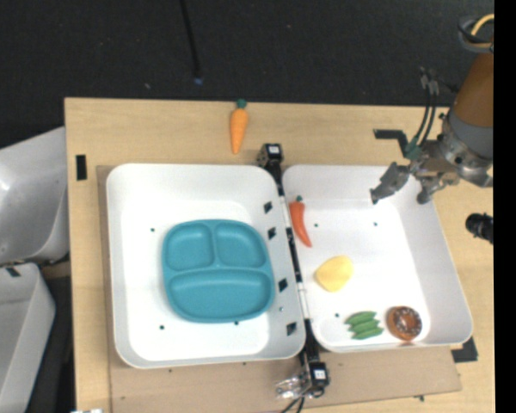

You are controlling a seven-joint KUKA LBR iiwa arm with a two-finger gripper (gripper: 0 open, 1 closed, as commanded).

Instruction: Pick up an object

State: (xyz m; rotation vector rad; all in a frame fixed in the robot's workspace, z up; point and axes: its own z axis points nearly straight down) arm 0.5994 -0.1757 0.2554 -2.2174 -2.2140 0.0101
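Two white bins sit side by side on the worktop [86, 127], and I look down on them from above. My gripper [406, 181] hangs over the far right corner of the right bin [430, 256]. Its two fingers are spread apart with nothing between them, so I think it is ready to go down for a grab.

Four small toys lie in that bin, all nearer to me than the gripper. A red pepper [300, 223] lies to its left by the middle wall. A yellow lump [334, 273], green pea pods [363, 323] and a brown donut [404, 321] lie lower down.

Far to the gripper's left, a blue plate [217, 270] fills the left bin [129, 231]. A carrot [238, 126] lies outside on the worktop, likely out of play.
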